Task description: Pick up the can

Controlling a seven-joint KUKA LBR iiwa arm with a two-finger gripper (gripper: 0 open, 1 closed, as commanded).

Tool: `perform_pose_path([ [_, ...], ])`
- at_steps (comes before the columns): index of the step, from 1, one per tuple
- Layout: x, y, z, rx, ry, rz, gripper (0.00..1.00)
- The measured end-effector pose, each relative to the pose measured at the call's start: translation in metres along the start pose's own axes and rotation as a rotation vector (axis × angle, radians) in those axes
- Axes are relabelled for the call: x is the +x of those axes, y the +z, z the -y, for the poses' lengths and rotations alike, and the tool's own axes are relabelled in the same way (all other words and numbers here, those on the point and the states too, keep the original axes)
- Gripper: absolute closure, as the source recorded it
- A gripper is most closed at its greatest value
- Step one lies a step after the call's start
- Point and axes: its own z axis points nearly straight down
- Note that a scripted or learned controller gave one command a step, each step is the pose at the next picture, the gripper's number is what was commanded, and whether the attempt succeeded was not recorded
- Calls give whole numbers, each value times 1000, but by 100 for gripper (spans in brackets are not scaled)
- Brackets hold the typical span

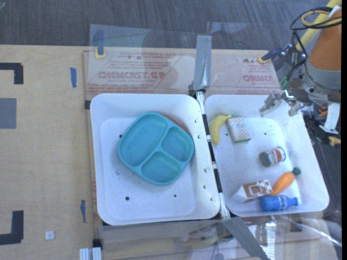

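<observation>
Left bin: I've got one thing in here, a teal divided plate, lying flat near the middle with a sliver of something orange-brown peeking from under its upper right edge. Nothing for me on this side.

Right bin: this is where the work is. Running left to right I see a banana hard by the divider, a speckled sponge just beside it, a small carton low down, the can around mid-bin, a blue bottle near the front wall, and a carrot just above the bottle.

Can: it's on its side, grey end facing left, red-and-white body running off to the right and a touch upward. It sits apart from the rest, with the carrot nearest, below and to its right.

Jaws: hovering over the far right corner of the right bin, fingers spread apart, nothing between them.

Key relation: the can lies toward the near side of the bin from the jaws, almost straight down the picture. I judge I need to come forward and drop, closing across the can's short width.

Desk: bare wood left of the bins, blue tape marks only.
</observation>
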Motion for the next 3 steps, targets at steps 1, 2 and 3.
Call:
perform_pose_path([
  [1,-31,92,39,-8,73,-4,0],
  [2,3,101,82,-5,74,0,0],
  [3,-1,90,81,-12,82,3,100],
])
